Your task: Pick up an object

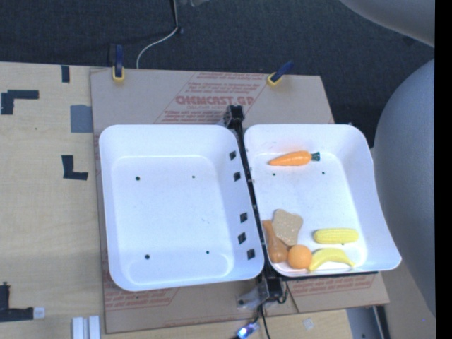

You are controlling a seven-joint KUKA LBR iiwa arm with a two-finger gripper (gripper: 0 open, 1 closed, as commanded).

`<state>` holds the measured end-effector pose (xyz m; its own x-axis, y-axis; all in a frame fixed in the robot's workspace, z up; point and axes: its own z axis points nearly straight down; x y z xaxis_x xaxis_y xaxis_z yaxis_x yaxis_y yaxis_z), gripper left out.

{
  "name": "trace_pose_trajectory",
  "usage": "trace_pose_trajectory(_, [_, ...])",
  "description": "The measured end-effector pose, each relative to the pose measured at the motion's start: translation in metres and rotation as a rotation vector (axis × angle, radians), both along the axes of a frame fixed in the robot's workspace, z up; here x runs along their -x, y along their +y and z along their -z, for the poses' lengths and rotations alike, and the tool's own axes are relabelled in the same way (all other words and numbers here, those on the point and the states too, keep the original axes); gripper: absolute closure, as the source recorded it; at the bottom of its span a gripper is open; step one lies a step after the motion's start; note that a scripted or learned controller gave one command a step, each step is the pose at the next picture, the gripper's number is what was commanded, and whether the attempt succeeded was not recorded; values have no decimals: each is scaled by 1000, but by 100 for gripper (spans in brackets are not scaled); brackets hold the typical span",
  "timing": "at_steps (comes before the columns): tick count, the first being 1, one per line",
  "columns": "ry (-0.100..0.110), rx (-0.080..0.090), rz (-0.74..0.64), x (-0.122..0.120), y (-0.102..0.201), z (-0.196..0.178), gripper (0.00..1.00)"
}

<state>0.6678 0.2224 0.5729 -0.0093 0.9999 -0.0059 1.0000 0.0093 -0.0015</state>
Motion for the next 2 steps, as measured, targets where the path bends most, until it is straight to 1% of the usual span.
trace_pose_trajectory(2, [-11,-1,1,-1,2,-19,100])
